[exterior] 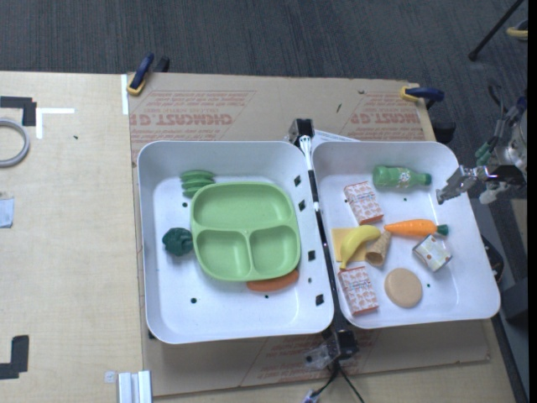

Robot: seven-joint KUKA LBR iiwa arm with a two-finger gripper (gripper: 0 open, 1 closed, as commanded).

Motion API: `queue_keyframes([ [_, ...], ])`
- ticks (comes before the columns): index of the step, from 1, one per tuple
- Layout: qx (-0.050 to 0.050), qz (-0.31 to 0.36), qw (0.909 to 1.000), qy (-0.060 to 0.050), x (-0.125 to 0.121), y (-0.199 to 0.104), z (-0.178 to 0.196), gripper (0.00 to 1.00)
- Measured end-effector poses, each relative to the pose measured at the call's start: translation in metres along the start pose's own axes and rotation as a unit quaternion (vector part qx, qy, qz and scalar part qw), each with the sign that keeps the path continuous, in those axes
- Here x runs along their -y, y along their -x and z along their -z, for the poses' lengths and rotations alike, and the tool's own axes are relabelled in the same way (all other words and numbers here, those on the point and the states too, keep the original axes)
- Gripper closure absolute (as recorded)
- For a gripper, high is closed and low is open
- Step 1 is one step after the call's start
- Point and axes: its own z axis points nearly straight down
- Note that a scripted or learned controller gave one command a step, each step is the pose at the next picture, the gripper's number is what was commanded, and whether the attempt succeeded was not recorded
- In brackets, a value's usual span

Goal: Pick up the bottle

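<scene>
The bottle is green with a pale label. It lies on its side at the back of the right bin, its cap pointing left. My gripper hovers over the right bin's right rim, a little to the right of the bottle and apart from it. Its two fingers are spread, so it is open with nothing between them.
The right bin also holds two red-and-white cartons, a banana, a carrot, a round biscuit and a small box. The left bin holds a green divided tray, broccoli and a green pod.
</scene>
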Motion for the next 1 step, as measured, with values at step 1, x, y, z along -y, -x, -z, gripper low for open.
queue_keyframes([
  [1,0.001,0.001,1.0,0.0,-0.0005,0.0003,0.0095,1.0],
])
